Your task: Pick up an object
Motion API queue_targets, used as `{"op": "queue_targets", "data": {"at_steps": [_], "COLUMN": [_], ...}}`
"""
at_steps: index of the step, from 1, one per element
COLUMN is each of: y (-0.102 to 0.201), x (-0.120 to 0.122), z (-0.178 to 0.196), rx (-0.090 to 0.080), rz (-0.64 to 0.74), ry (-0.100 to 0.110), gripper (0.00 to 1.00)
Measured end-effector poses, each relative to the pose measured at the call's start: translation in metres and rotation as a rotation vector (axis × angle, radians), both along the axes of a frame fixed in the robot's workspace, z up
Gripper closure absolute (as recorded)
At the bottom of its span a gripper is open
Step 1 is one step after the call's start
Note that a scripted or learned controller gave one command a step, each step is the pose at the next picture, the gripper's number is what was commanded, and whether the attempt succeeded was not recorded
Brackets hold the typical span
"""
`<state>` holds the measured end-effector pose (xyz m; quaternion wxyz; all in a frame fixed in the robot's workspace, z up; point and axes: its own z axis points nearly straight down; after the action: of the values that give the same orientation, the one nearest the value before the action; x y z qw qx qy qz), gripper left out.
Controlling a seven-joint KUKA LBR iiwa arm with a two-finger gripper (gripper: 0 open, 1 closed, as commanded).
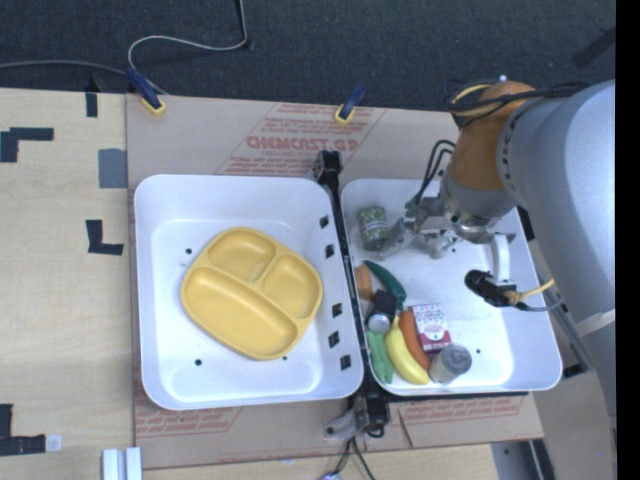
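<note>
**Entry: right bin, arm low over its upper part, no object lifted yet**

Risks, as judged from this view:
- The gripper (432, 236) sits between a small green can (372, 225) to its left and open white floor below. A close here may catch only the can's edge, and a round can would likely roll or squirt toward the divider (338, 268).
- The other objects lie packed against the left wall of the right bin (545, 353): a green pepper-like piece (386, 279), a carrot (410, 331), a banana (404, 356), a small red and white carton (431, 327), a grey can (451, 362) and a dark bottle cap (380, 321). They touch or overlap, so a reach into that heap could pinch two at once or push them tighter to the wall.
- A black cable (498, 290) hangs from the wrist near the bin floor and might snag on a sweep.

Jaws: the metal fingers are seen from above, partly under the wrist; how far apart they stand cannot be told. Nothing shows between them. The near finger looks close to the green can, contact uncertain.

Location of candidates: all in the right bin. The left bin (160, 268) holds a yellow divided plate (252, 291), well apart from the gripper.
</note>
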<state>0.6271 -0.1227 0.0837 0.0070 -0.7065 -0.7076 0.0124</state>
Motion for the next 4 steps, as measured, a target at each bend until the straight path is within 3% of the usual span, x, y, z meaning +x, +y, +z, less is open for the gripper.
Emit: {"op": "queue_targets", "data": {"at_steps": [1, 2, 3, 4], "y": [0.000, -0.001, 0.025, 0.025], "x": [0.001, 0.011, -0.016, -0.015], "z": [0.000, -0.002, 0.001, 0.011], "rx": [-0.001, -0.001, 0.005, 0.006], "rz": [0.000, 0.000, -0.001, -0.001], "ry": [0.003, 0.037, -0.025, -0.026], "gripper": [0.00, 0.00, 0.00, 1.00]}}
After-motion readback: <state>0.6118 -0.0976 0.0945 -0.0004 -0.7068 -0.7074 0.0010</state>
